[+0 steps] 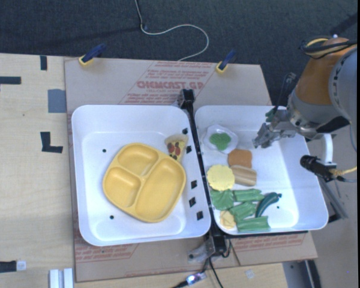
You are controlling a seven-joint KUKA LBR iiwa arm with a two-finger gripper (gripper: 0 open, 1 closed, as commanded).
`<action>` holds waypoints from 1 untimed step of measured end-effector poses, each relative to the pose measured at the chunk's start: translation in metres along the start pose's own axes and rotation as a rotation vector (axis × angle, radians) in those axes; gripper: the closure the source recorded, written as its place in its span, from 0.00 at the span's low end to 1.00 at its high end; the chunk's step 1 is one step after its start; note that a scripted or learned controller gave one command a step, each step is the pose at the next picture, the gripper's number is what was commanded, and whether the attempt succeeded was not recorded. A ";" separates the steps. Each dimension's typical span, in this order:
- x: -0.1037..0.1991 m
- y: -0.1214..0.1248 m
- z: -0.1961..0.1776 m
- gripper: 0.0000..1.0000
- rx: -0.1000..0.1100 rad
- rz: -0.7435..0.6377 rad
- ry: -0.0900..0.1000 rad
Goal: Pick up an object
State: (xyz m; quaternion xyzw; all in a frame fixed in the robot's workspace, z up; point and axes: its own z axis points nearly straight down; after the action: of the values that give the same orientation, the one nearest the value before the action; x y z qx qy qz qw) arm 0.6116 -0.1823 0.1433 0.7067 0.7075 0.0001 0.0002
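Camera view shows a bench (24, 161) bearing a cardboard sheet (162, 83), and on it two white bins side by side. Left bin (84, 161) holds a yellow plate (144, 182) with three compartments, lying flat near the middle, and a pizza slice (176, 146) just beside the plate's upper right edge, close to the wall shared with the other bin. Right bin (300, 209) holds a cluster of toy food along its left half. Reaching in from the right, the grey arm (324, 83) with its orange band hangs over the right bin's upper right part. Its gripper (265, 138) points down and left, with nothing between the fingers; whether they are open or closed I cannot tell. Near the gripper, to its left, lies a green leafy piece on a clear wrapper (219, 139). Below that sit a brown bread piece (240, 158) and a tan slice (245, 175), touching. A yellow round (220, 177) lies just left of them. Green beans (247, 209) and a dark green pepper (267, 203) crowd the lower part, touching one another.
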 end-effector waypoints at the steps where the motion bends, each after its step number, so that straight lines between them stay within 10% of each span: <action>1: -0.003 0.010 -0.050 1.00 0.001 0.000 0.000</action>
State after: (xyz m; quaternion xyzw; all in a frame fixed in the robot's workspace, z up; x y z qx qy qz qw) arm 0.6211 -0.1853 0.1930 0.7067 0.7075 -0.0001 -0.0002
